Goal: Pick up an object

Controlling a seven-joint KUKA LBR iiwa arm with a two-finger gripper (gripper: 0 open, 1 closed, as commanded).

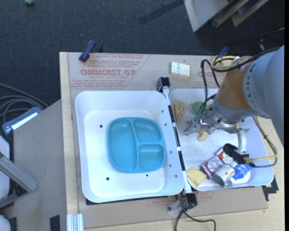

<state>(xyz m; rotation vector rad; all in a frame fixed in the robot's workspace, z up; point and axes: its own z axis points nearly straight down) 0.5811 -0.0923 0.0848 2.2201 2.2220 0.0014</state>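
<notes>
Cardboard-topped bench (113, 70), glossy white bin (86, 135), compartmented blue tray (135, 144)

— Lying along the far edge of the brown desk (117, 67)?

— Blue clip (87, 51) near the left corner, tilted. Small pale block (180, 69) with a speckled pattern further right, well apart from it. Red lettering (108, 71) printed on the board between.

— And off the desk?

— Dark carpeted floor (113, 22) all round. Grey cables (13, 101) looped at the left, near a pale slanted rail (18, 173). Tiny green scrap (30, 2) at the top edge.

High slanted view over both bins (81, 149)
</notes>
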